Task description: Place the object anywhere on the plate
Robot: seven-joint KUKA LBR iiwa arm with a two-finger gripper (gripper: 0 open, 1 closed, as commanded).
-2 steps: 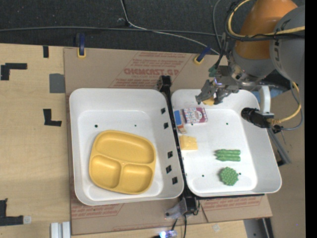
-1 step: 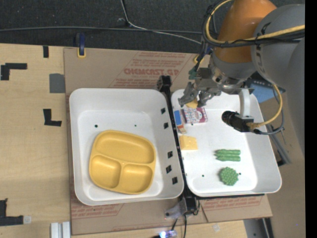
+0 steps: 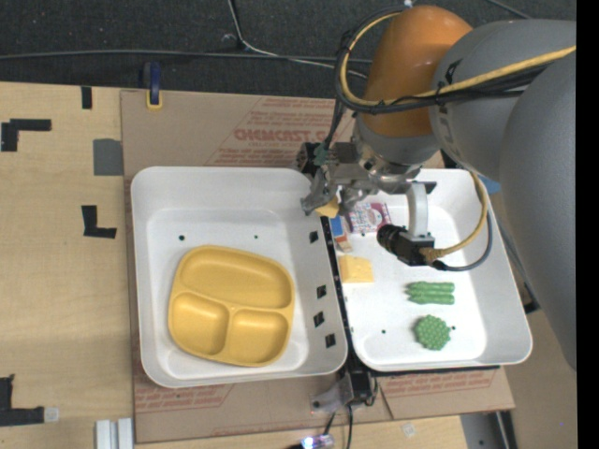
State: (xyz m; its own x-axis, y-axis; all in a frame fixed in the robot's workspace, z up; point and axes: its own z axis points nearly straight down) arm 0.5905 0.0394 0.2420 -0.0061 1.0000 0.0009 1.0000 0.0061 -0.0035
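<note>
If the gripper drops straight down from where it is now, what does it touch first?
Probably the small pink-and-white packet in the right bin, near the wall shared with the left bin; the gripper hangs over it. Depth is unclear, so the yellow cheese slice might be grazed instead.

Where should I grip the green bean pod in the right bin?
Take the green bean pod across its narrow middle, descending from straight above. It lies flat and long, left to right, so close on its long sides. The round green piece sits apart, leaving room.
</note>
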